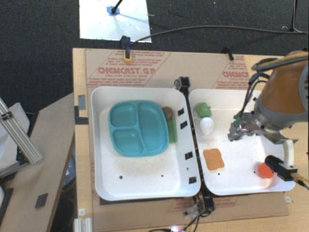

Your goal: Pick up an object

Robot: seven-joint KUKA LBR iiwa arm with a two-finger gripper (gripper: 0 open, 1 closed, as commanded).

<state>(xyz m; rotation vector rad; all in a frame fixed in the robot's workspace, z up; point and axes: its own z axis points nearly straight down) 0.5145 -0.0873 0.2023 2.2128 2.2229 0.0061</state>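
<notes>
In the right bin (241,185) lie a green object (203,110), a white egg-shaped object (206,125), an orange slab like toast (213,159) and a small red-orange object (264,170) beside a black part at the right. My gripper (236,131) hangs over the middle of the right bin, right of the white object and above the orange slab. Nothing shows between its fingers.
The left bin (145,187) holds a teal divided plate (136,128), with a small brown object (167,113) and a green stick (172,129) at its right edge. A black-clipped divider (190,139) separates the bins. Cardboard lies under both.
</notes>
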